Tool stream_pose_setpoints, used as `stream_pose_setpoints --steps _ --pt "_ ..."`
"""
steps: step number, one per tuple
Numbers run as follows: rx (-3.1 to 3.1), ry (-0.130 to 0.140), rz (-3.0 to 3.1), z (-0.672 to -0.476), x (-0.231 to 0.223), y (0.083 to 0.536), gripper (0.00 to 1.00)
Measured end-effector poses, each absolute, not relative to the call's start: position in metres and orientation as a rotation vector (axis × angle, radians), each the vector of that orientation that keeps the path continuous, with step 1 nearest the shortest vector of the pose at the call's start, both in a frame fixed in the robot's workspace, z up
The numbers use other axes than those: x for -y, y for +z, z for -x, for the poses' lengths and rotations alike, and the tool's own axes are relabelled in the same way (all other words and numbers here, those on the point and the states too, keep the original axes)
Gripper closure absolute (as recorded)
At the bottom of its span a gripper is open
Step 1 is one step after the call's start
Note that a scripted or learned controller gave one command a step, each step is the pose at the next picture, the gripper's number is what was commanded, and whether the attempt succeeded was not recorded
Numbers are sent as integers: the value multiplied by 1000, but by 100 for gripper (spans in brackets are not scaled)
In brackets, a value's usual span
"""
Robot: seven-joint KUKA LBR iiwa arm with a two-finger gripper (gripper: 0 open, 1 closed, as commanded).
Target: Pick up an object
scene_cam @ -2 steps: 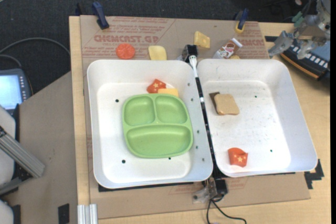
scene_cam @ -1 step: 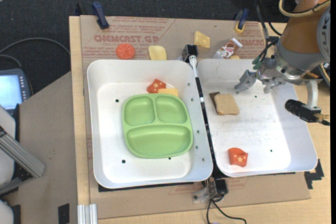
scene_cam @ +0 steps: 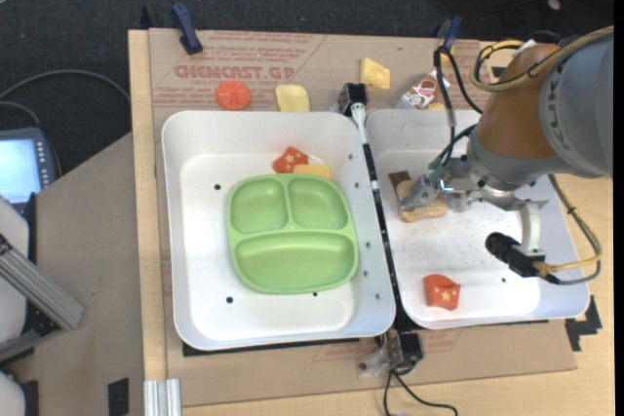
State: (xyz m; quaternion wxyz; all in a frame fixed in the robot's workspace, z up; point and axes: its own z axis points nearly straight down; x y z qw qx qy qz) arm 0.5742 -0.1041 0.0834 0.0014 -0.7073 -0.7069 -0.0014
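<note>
In the right bin (scene_cam: 507,302), my gripper (scene_cam: 423,194) is low at the bin's left side, right over a tan, bread-like piece (scene_cam: 425,210). It appears to touch that piece, and part of the piece is covered by it. A small brown piece (scene_cam: 400,180) lies just left of the gripper. A red block with a yellow mark (scene_cam: 441,291) rests near the bin's front, well apart from the gripper. The grey arm with its orange band (scene_cam: 512,117) comes in from the right.
The left bin (scene_cam: 195,287) holds a green divided plate (scene_cam: 291,234), with a red piece (scene_cam: 290,160) and a yellow piece (scene_cam: 314,171) behind it. On the cardboard behind the bins lie a red disc (scene_cam: 232,94), two yellow blocks (scene_cam: 292,98) (scene_cam: 375,73) and a small packet (scene_cam: 421,94).
</note>
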Motion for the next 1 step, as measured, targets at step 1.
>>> stream_pose_setpoints --steps 1 --pt "2234 -9 2229 -658 139 90 0"
